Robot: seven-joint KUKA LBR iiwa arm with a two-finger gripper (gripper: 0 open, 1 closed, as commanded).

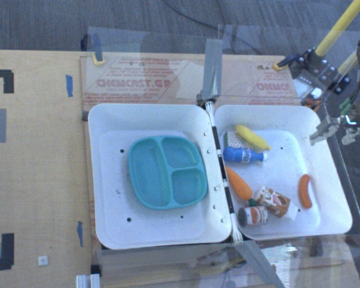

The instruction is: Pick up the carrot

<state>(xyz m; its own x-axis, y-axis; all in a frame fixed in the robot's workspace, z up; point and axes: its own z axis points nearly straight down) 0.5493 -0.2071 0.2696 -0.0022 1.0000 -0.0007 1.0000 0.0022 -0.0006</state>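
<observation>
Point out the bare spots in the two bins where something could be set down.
Left bin: bare floor rings the teal plate, widest along the left wall. Right bin: bare in the middle, between the blue bottle and the sausage. Crowded: the left side, where banana, carrot, carton and can cluster.

Single fixed cam, mounted above the bench (36,161), looked down at a slant. Far enough back that both white bins sat fully in frame: left bin (108,125) centre, right bin (330,215) beside it. Grey floor (108,5) ran along the top edge. Arm (342,23) entered from top right.
</observation>
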